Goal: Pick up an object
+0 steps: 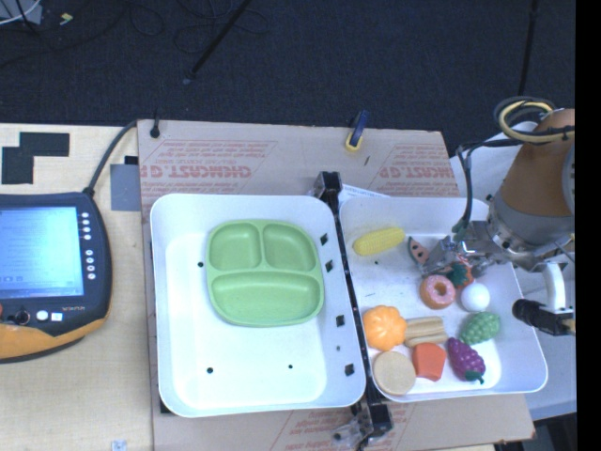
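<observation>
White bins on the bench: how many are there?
2. The left bin holds a green divided plate; the right bin holds the toy food, with the gripper over it.

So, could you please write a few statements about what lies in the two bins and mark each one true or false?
1. The green divided plate lies in the left bin. True.
2. The yellow corn lies in the left bin. False: it is in the right bin.
3. The gripper is over the right bin, near the donut. True.
4. The purple grapes rest on the green plate. False: they lie in the right bin, below the green grapes.
5. The orange pumpkin sits in the right bin. True.
</observation>
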